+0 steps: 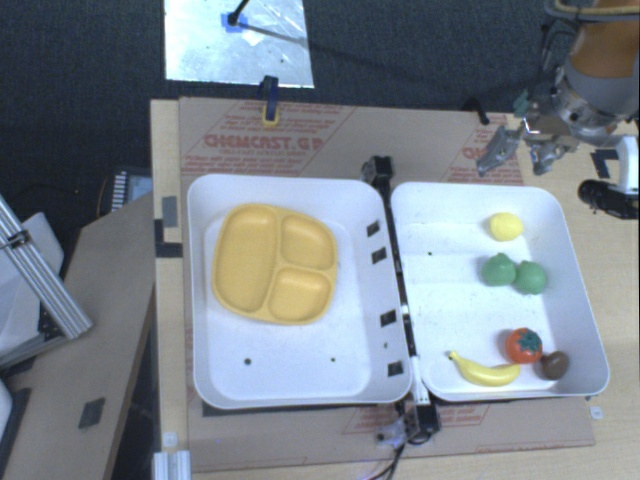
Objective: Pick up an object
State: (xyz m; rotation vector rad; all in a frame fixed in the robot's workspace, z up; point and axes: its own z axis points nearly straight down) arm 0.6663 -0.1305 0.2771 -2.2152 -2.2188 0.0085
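Six small items crowd the right bin (pixel 575 268); spread gripper (pixel 520 153) hovers beyond its far edge, could easily nudge neighbours.

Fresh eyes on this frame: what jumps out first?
The yellow tray in the left bin draws the eye first. Next is the toy food along the right bin's far side: lemon, two green pieces, tomato, banana. The gripper hangs above the bin's top edge, holding nothing.
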